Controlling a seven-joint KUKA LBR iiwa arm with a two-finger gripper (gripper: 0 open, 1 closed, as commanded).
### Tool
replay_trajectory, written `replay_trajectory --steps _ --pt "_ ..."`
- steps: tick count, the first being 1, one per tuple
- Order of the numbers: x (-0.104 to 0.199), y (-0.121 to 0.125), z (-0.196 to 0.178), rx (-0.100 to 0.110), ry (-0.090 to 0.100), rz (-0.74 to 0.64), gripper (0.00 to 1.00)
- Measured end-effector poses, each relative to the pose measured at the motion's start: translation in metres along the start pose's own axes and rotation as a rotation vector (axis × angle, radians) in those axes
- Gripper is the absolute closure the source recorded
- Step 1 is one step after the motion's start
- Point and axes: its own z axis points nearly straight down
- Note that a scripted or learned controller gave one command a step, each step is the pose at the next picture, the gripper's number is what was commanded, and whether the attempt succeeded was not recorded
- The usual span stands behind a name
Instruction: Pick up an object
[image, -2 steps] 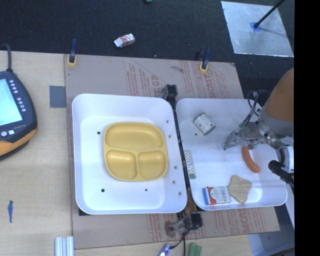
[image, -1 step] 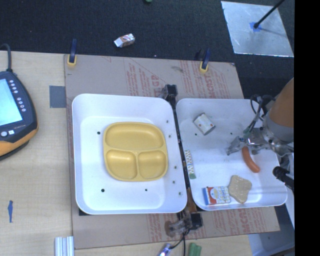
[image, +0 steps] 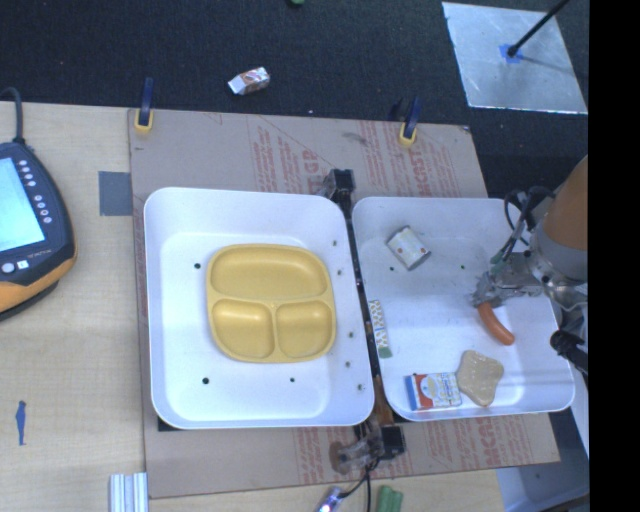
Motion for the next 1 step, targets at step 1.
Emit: replay_trajectory --steps 1 --pt "0.0625 0.0447 -0.1147 -0.007 0.002 0.002 1.00"
